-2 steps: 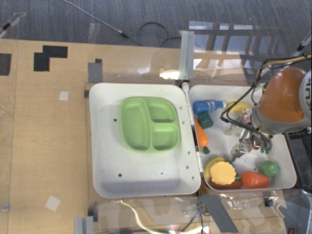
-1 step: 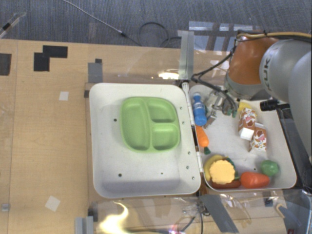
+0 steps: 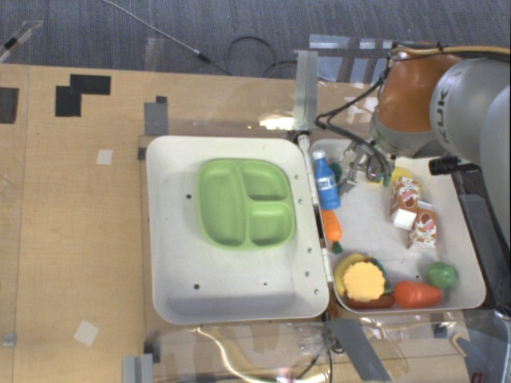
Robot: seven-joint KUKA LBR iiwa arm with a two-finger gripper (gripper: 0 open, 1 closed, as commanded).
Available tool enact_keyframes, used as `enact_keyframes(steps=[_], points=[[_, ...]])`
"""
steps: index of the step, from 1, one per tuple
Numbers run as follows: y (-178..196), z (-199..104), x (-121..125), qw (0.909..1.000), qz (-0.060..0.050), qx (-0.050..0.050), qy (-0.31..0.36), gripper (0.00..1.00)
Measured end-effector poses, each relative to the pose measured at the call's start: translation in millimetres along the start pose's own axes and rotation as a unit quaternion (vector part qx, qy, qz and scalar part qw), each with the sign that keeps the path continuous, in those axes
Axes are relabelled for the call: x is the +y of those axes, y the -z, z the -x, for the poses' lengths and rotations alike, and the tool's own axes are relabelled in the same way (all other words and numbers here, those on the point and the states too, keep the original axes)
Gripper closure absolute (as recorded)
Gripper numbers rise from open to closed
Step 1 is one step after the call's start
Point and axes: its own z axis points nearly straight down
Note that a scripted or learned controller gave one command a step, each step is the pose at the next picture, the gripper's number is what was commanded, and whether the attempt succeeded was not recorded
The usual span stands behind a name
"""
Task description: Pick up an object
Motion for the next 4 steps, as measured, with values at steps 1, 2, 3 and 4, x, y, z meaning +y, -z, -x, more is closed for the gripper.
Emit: enact_keyframes(steps=[1, 2, 3, 4], points=[[121, 9, -7, 0.9911, -0.002, 0.003, -0.133, 1.00], [177, -13, -80, 0.9901, -0.002, 0.004, 0.140, 1.00], [42, 31, -122, 0.9627, 0.000, 0.010, 0.270, 1.00], [47, 34, -121, 0.9626, -0.001, 0.006, 0.271, 0.00]])
